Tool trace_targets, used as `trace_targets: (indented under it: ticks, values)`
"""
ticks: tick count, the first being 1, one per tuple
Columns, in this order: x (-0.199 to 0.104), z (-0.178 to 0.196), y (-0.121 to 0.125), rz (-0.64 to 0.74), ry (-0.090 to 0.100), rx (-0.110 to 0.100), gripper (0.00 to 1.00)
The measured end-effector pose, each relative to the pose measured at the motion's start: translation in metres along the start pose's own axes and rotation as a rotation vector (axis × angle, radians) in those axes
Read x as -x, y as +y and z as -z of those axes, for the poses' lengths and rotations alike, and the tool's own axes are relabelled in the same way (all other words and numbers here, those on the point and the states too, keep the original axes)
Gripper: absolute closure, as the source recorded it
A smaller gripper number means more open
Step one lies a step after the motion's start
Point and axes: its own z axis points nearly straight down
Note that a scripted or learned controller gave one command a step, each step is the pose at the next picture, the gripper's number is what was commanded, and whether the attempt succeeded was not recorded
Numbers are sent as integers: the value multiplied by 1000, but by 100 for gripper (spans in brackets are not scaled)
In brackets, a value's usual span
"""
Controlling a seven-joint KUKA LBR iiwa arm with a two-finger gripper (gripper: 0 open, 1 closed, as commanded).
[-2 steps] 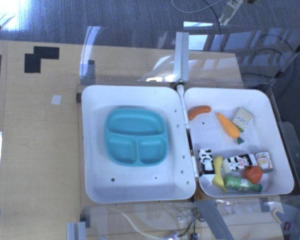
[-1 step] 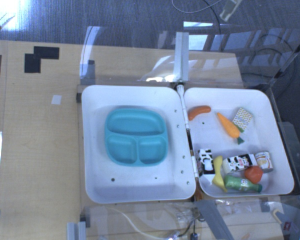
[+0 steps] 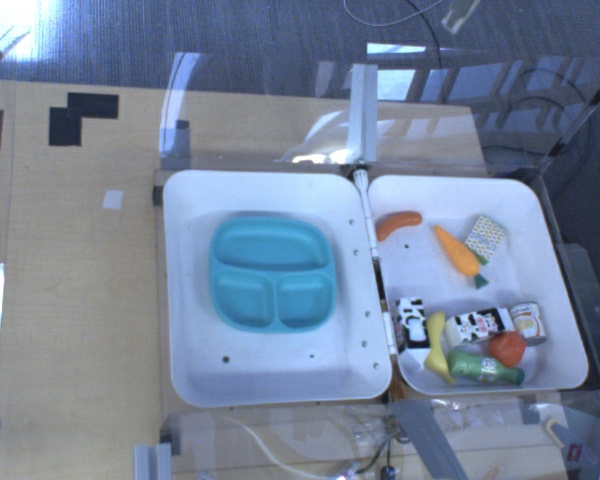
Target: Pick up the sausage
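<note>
A pale wooden bench (image 3: pixel 70 298) stood on blue-grey carpet (image 3: pixel 230 18). The left bin (image 3: pixel 195 368) held a blue divided plate (image 3: pixel 273 273). In the right bin (image 3: pixel 535 218), the sausage (image 3: pixel 398 224) lay near the top-left corner, beside a carrot (image 3: pixel 458 252).

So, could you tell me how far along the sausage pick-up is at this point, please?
Nothing looks done yet. The sausage lies untouched in the right bin, near its upper left corner, beside the carrot. Nothing is in hand at this moment. Everything is left: reaching into that bin, closing on the sausage and lifting it clear.
</note>
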Motion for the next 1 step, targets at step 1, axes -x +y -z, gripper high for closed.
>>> trace_targets:
  ticks: [1]
  values:
    - [1,11,3,4,-5,5,100]
